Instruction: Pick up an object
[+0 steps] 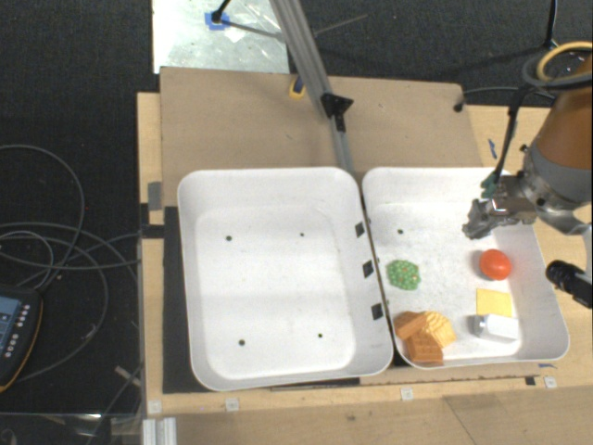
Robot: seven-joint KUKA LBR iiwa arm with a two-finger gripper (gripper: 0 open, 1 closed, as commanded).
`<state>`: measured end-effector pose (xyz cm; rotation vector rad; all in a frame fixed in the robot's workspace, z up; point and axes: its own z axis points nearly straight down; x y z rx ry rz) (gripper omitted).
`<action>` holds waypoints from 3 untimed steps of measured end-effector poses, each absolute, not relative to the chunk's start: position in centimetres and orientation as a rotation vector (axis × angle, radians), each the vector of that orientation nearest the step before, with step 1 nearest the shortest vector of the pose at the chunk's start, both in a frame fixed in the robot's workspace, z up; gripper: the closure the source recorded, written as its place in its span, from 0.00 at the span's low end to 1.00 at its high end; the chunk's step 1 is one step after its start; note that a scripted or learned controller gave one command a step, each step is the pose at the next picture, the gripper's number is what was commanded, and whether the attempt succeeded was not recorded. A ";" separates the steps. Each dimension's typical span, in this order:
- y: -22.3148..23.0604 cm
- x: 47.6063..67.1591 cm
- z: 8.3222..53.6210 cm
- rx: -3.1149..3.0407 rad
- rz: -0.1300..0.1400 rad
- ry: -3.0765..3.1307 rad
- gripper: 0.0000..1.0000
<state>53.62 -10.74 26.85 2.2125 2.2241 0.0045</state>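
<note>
The right bin holds a green bumpy ball, a red-orange round object, a yellow block, a small white and grey item and an orange-brown crumpled object. My gripper hangs over the right part of this bin, just above and left of the red-orange object. I see nothing between its fingers.
The left bin lies beside the right one, with black clips along the shared rim. A grey pole slants across the brown bench toward the bins. Cables lie on the floor at left.
</note>
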 end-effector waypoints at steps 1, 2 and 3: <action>-5.4 54.7 25.1 2.211 0.003 2.234 1.00; -0.8 55.4 25.3 2.209 0.004 2.232 1.00; 4.6 57.7 24.5 2.209 0.005 2.233 1.00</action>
